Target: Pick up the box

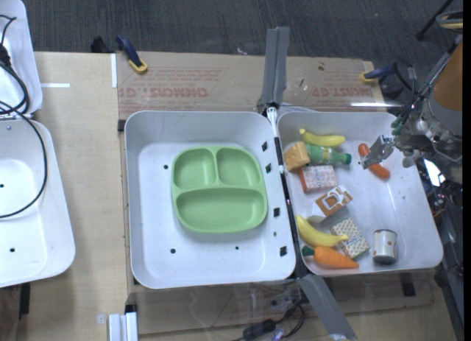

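Hovering at the right bin's point(421, 211) far edge, pincer point(383, 149) state cannot be told. Crowding beside the box point(319, 177) risks a wrong grasp: bottle point(329, 157), banana point(321, 138).

Both bins point(140, 207) showing plain white. Divided plate point(218, 188) showing pale green. Bananas point(322, 138) showing yellow, carrot point(335, 258) orange. Bottle point(328, 156) showing green. Box point(333, 201) showing orange-brown with a white mark; flat packet point(318, 177) showing red-and-white print. Can point(384, 245) showing silver. Tabletop point(81, 111) showing light wood, cardboard point(191, 85) tan with red lettering.
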You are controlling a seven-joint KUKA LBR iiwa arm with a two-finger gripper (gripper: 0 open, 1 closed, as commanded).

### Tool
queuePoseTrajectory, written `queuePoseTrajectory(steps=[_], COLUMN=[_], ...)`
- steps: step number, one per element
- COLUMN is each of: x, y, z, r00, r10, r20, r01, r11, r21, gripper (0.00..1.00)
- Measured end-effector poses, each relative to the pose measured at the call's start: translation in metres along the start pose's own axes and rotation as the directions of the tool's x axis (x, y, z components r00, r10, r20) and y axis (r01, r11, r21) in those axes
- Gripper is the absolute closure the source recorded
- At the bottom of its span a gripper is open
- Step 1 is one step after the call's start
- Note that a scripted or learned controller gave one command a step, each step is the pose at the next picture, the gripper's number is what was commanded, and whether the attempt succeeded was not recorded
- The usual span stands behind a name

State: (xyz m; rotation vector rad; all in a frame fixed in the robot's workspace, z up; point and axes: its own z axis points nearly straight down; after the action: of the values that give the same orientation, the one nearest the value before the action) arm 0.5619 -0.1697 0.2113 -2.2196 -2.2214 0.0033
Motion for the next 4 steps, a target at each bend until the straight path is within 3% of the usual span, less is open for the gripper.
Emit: queuePoseTrajectory(steps=[1,2,3,4], x=[-0.033,-0.017,-0.017,-0.018], y=[-0.035,-0.083,-0.083,-0.083], z=[0.039,0.119,0.119,0.111], r00=[0.997,1.000,1.000,1.000], r10=[-0.077,-0.015,-0.016,-0.013], r20=[-0.001,0.001,0.001,0.000], r01=[0.077,0.015,0.016,0.013], r11=[0.997,1.000,1.000,1.000], r21=[0.000,-0.005,-0.004,-0.004], gripper=[0.00,0.00,0.00,1.00])
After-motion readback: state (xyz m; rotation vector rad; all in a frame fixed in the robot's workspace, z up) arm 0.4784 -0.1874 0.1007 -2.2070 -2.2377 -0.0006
